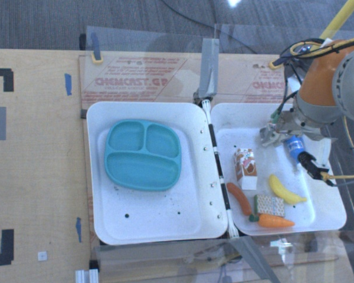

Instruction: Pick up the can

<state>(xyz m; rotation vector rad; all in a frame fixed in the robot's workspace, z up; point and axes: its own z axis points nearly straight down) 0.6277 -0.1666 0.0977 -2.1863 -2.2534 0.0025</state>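
Note:
The can [245, 163], red, brown and white, lies on its side in the left half of the right bin [336, 217], near the divider. My gripper [281, 133] hangs over the upper middle of that bin, up and to the right of the can and apart from it. A blue-and-white cylindrical piece [294, 146] sits right under the wrist; I cannot tell whether it is a loose object or part of the tool. The grey arm with its orange band [320, 78] comes in from the upper right.
A yellow banana [285, 190], a red sausage [240, 198], an orange carrot [274, 221] and a patterned sponge-like block [269, 205] lie in the right bin's lower part. A teal divided plate [143, 155] rests in the left bin [106, 217].

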